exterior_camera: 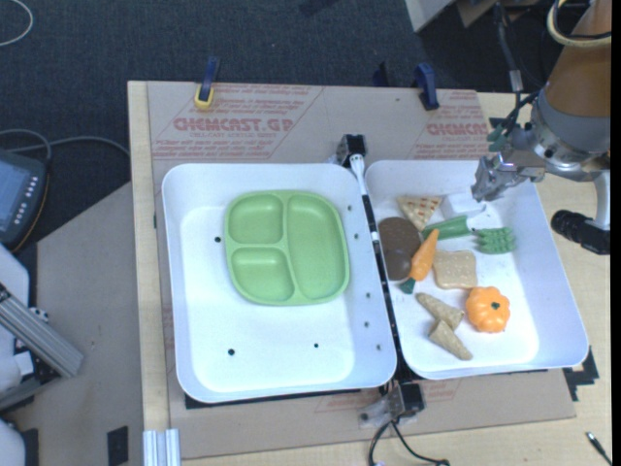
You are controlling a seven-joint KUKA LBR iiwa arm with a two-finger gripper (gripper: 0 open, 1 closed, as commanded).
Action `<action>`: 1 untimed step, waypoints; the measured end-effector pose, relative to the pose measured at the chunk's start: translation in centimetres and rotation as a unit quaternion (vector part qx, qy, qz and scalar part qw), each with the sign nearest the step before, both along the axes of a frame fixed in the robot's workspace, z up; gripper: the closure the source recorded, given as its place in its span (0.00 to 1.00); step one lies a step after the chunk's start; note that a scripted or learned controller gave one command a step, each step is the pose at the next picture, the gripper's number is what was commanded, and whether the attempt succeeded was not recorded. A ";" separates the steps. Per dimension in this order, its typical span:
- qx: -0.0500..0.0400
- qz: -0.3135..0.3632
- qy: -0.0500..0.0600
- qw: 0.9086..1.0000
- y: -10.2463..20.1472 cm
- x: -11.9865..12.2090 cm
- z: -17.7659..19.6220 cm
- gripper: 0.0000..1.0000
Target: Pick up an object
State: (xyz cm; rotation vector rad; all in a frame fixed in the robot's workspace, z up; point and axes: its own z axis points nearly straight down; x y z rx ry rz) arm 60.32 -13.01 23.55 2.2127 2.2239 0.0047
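**Tool poised above the toy food in the right bin**

Two shallow white bins sit side by side on the tabletop (291, 115), which is covered with brown printed board. The left bin (194, 338) carries a pale green divided plate (287, 247) with three compartments, lying flat near the bin's middle.

The right bin (553, 309) holds a loose cluster of toy food. A green fork (473, 233) lies with its tines toward the right, its handle reaching left toward an orange carrot (423, 254) with a small green tip at its lower end. The carrot leans against a dark brown oval piece (396, 245) just beside the bin's left wall. Above them rests a tan wedge with a grid pattern (420, 208). Below the fork sits a square tan slice of bread (455, 269), and next to it a bright orange pumpkin (487, 310) with a green stem. Two beige, angular pieces (444, 324) lie left of the pumpkin, touching each other.

The tool (488, 184) hangs over the bin's upper right part, just above the fork's tine end. Whether its fingers are spread or closed cannot be told from this angle, and nothing is visibly between them.
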 end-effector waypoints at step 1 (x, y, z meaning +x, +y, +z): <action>0.000 -0.001 0.001 1.000 3.7 2.7 -1.6 1.00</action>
